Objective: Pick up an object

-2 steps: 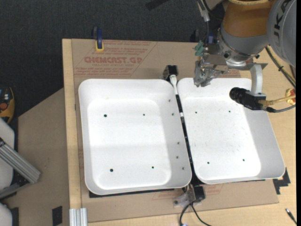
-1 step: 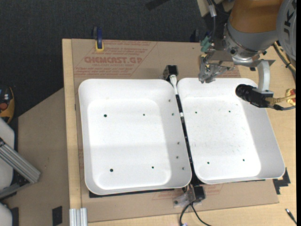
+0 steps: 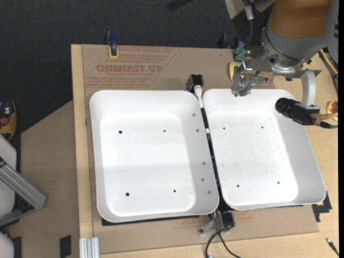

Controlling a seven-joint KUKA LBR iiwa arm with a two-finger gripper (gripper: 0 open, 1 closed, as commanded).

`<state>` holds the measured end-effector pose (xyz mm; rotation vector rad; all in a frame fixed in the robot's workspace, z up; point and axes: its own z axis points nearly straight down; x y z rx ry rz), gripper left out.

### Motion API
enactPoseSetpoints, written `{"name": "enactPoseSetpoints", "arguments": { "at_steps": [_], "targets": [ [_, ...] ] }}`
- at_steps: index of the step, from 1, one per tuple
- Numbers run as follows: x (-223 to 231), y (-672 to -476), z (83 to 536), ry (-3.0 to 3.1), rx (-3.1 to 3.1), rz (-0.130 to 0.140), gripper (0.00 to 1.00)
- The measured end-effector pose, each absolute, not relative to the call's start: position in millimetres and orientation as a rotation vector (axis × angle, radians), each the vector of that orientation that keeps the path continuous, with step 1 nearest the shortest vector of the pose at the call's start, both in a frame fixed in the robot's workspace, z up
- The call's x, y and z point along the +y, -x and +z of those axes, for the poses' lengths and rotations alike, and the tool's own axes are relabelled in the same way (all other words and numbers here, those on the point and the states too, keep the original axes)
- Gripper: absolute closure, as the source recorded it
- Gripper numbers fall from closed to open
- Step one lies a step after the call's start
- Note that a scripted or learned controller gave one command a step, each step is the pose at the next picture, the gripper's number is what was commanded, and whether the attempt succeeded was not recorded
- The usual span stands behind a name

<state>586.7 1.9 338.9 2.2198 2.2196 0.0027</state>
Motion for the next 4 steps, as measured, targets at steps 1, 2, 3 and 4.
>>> {"name": "enactPoseSetpoints", "arguments": {
  "at_steps": [1, 2, 3, 4],
  "targets": [
    [55, -648.4, 263, -2.216, 2.227, 0.001, 1.0],
    [51, -630.0, 296, -2.219, 2.22, 0.005, 1.0],
    [65, -609.0, 375, -2.214, 2.22, 0.013, 1.0],
    [133, -625.5, 292, -2.22, 2.234, -0.009, 1.0]
  ]
}}
